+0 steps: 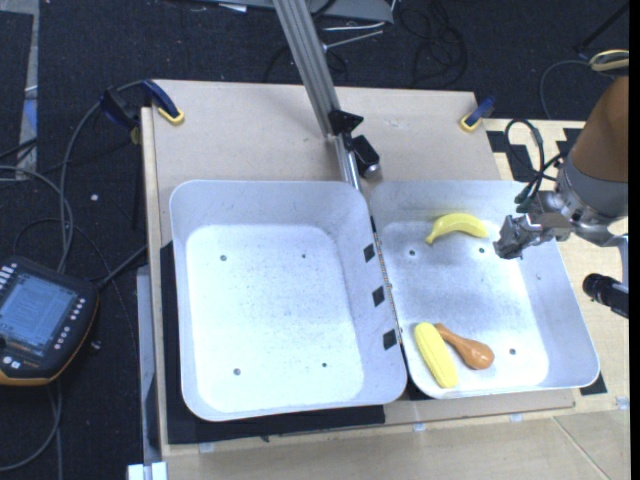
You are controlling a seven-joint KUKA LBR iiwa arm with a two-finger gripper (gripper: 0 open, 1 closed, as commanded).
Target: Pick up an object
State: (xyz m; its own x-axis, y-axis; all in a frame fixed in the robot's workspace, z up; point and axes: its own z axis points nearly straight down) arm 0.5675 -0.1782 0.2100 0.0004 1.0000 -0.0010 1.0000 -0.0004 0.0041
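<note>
**Gripper low over the right bin, near the banana**

The gripper (507, 242) hangs just right of the banana (458, 228), which lies in the back part of the right bin (560, 313). Whether it is open or closed cannot be told. The corn cob (435, 354) and orange drumstick toy (467, 347) lie touching at the bin's front, well apart from the banana.
</note>
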